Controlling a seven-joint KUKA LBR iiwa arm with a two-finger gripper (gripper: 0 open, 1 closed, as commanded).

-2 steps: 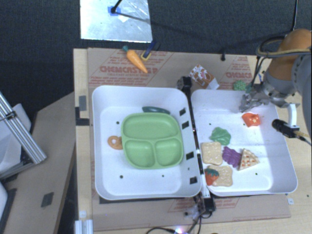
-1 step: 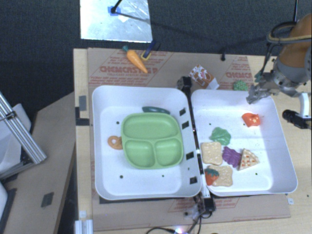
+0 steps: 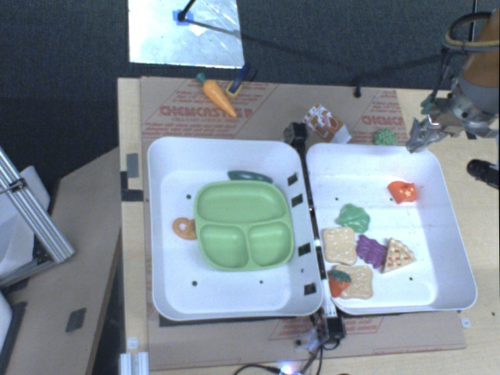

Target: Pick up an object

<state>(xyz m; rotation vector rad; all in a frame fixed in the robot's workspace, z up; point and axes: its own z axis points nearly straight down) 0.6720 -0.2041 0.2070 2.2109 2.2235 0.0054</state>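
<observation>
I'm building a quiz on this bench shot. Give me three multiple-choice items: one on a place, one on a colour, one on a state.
1. Where does the carrot lie?
A. in the left bin
B. on the bench behind the bins
C. on the tray

2. What colour is the divided tray?
A. green
B. red
C. blue

3. Where is the gripper?
A. pressed on the tray
B. deep in the left bin
C. near the right bin's far right corner, nothing seen between its fingers

Answers:
1. B, it rests on the board beyond the left bin's far rim.
2. A, light green throughout.
3. C, it sits by that corner, apart from the toys.
</observation>
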